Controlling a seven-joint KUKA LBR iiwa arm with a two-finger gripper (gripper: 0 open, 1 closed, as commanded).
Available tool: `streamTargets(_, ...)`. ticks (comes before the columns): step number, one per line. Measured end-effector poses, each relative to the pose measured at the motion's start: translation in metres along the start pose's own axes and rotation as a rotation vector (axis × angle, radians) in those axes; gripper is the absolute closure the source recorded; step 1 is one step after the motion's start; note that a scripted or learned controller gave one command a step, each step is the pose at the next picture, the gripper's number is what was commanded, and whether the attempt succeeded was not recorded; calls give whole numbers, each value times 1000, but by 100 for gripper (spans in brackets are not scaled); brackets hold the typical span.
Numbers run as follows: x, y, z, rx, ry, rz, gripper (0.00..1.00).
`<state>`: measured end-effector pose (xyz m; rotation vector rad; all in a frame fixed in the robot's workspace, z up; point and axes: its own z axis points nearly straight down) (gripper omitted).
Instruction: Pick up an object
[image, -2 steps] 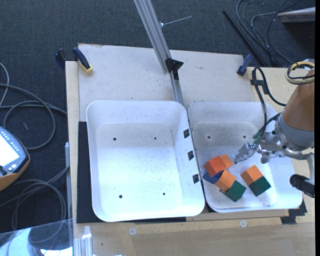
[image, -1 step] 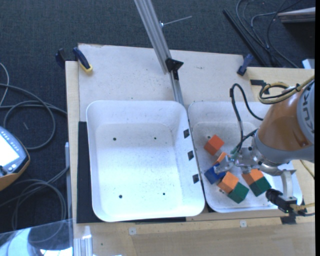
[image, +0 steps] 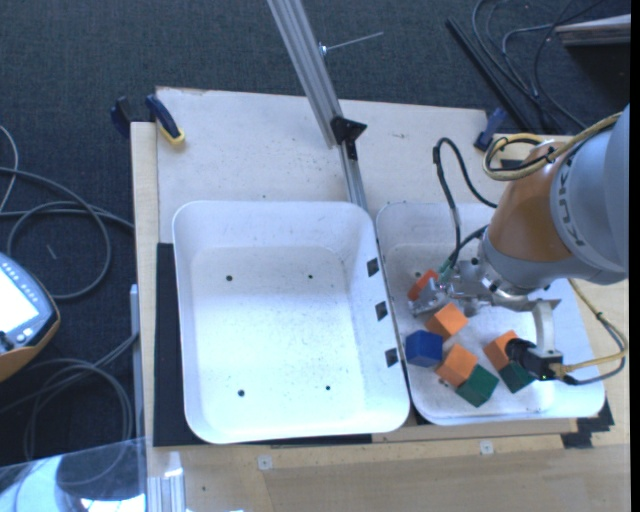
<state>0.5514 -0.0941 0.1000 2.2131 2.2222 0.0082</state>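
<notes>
My gripper (image: 428, 293) is low in the right bin (image: 400, 235), near its left wall. A small red-orange piece (image: 426, 280) shows right against the gripper's tip; whether it is held is unclear. Just below the gripper lies an orange block (image: 449, 320). A blue block (image: 423, 348) sits further toward the front, beside a second orange block (image: 459, 364) and a green block (image: 479, 385). To the right lie a third orange block (image: 500, 350) and a dark green block (image: 517, 376). The arm's wrist hides the bin's back right part.
The left bin (image: 200, 300) stands beside the right one, their walls touching. A slanted metal post (image: 320, 85) rises from the bench behind the bins. Cables (image: 450, 190) run along the arm above the right bin. A blue and yellow clamp (image: 165, 118) sits at the bench's back left corner.
</notes>
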Motion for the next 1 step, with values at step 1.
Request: streamTargets(1,-16,-56,0,12,2,7,0)
